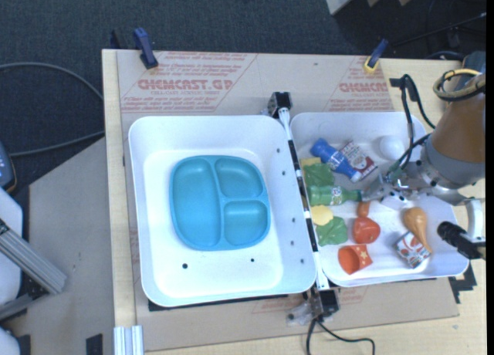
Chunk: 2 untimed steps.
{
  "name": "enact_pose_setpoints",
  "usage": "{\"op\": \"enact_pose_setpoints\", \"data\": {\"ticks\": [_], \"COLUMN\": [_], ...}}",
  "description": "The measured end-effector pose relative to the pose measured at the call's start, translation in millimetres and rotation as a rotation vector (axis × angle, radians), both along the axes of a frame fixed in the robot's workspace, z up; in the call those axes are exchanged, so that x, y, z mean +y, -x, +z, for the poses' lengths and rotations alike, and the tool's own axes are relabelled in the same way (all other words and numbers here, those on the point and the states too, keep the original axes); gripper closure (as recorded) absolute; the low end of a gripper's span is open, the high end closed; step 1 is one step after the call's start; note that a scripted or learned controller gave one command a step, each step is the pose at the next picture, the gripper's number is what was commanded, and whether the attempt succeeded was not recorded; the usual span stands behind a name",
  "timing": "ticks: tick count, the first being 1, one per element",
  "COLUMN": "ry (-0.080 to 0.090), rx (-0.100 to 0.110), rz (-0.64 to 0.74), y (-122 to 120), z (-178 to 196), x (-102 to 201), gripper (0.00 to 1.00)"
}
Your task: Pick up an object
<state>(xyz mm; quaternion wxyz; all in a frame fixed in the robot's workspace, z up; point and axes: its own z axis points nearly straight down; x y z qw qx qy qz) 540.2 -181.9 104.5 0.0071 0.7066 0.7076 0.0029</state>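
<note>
Right white plastic bin [432,268], contents: blue-and-white crumpled packet [340,157], green leafy toy pieces [323,184], round red toy tomato [367,230], red toy cup [353,258], tan toy drumstick [417,224], small printed can [411,249]. All likely light, stiff plastic, smooth and apt to slip; tomato best pinched across its middle. Gripper [397,187] low over bin centre, finger state not discernible. Left white bin [154,268]: one turquoise three-compartment plate [220,201], compartments bare

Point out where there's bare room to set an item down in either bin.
Left bin: bare white floor rings the blue divided plate, widest along the front edge and left wall. Right bin: crowded with toy food such as a tomato and a red cup; a bare strip runs along its back wall.
</note>
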Motion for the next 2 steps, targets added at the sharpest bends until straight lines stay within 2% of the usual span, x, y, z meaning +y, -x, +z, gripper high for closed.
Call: {"op": "enact_pose_setpoints", "data": {"ticks": [1, 2], "ry": [0.022, 0.019], "rx": [-0.027, -0.037], "rz": [-0.005, -0.003], "y": [7.4, 33.6], "z": [-6.5, -6.5], "x": [13.1, 68.6], "gripper": [0.0, 0.0]}}
